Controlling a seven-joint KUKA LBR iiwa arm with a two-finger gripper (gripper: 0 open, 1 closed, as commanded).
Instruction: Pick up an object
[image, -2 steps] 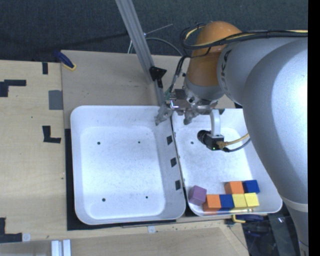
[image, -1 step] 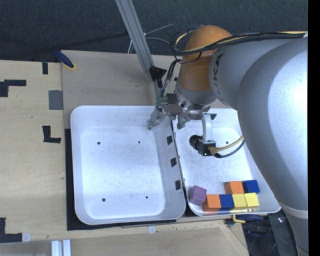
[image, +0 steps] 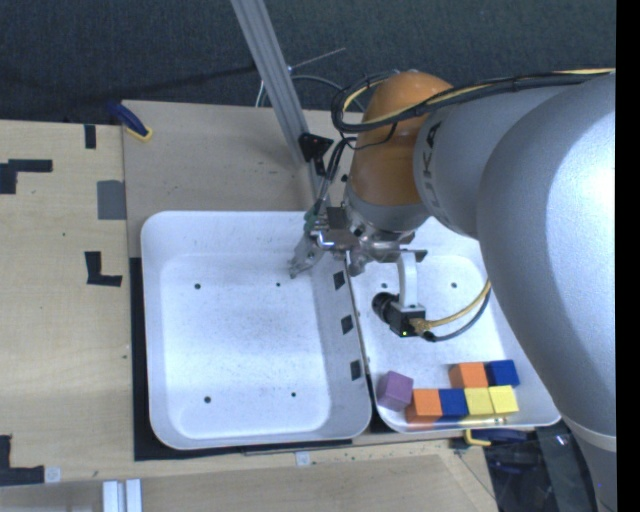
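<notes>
My arm (image: 540, 200): bulky smooth grey casing, glossy orange band (image: 390, 140) above the wrist, yellow and black cables (image: 455, 315) looping alongside, small metallic gripper (image: 325, 250).

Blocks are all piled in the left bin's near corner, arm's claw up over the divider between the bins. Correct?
Not quite. The camera view shows the small coloured blocks, including the purple cube, the orange cube and the yellow cube, clustered in the near corner of the right white bin, not the left one. The claw is over the divider between the bins, as you said.
</notes>
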